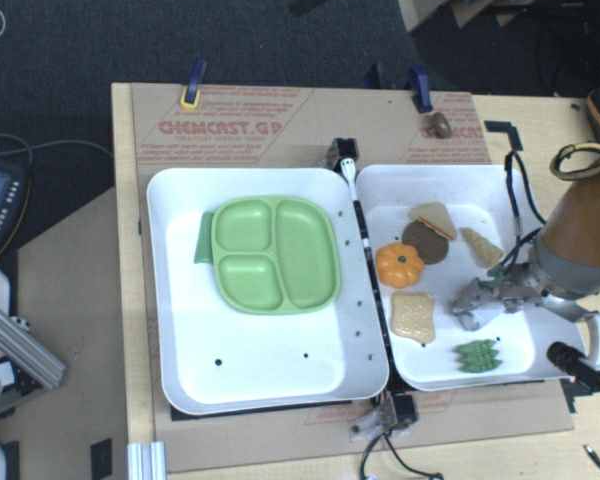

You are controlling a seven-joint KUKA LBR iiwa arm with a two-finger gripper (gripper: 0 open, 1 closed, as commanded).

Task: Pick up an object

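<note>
The pincer [470,306] sits low in the right bin [432,368], just right of the cracker [413,316] and above the green broccoli piece [477,355]. Honestly can't tell how it's set. Nothing's visibly gripped.

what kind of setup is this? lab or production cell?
Likely a research lab bench: two white bins clamped onto a protective-paper-covered board, toy food such as a small pumpkin, and loose cables on dark carpet.
</note>
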